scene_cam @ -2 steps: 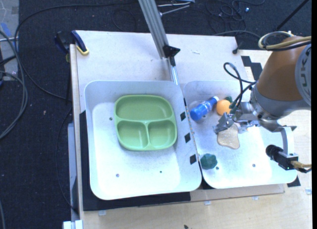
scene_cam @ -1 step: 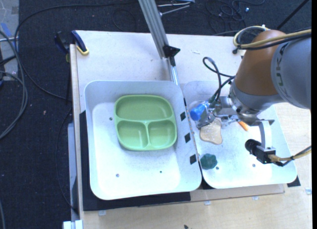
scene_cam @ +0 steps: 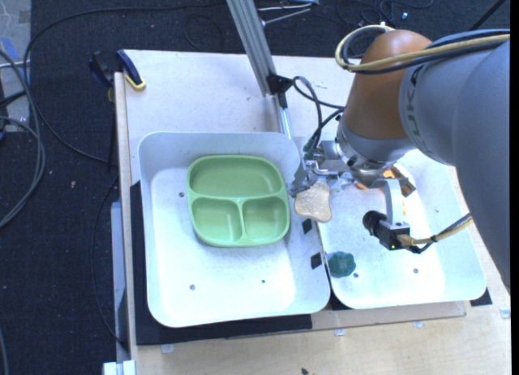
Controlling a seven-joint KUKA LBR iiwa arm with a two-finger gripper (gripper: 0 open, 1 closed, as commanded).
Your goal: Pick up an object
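- Nearest the camera, the left shallow white plastic bin [scene_cam: 235,296] shows bare floor along its front edge, and a pale green three-compartment plastic tray [scene_cam: 238,200] lies further back in it, close to the wall it shares with the right bin.
- Beside it, the right shallow white plastic bin [scene_cam: 454,272] holds a small dark teal crumpled lump [scene_cam: 341,265] near its front left corner, just beside the dividing wall.
- A tan, flat, rounded piece like a slice of toy bread [scene_cam: 314,203] hangs over that dividing wall, just off the green tray's right edge.
- The grey arm's two-finger gripper [scene_cam: 309,177] sits directly above the tan piece, whose top edge meets the metal finger ends; it looks pinched there, though the jaws' spread cannot be read under the wrist, so I judge a thin edge grip rather than a sure one.
- The step in hand looks like the lift after the close.
- To do it well, rise straight up and slowly, since a piece held by one edge can swing and slip out.
- Keep clear of the tray's rim and the bin wall, which lie right beside the dangling lower edge and could knock it loose.
- If the piece sags or tilts as it rises, the hold is too shallow to trust.
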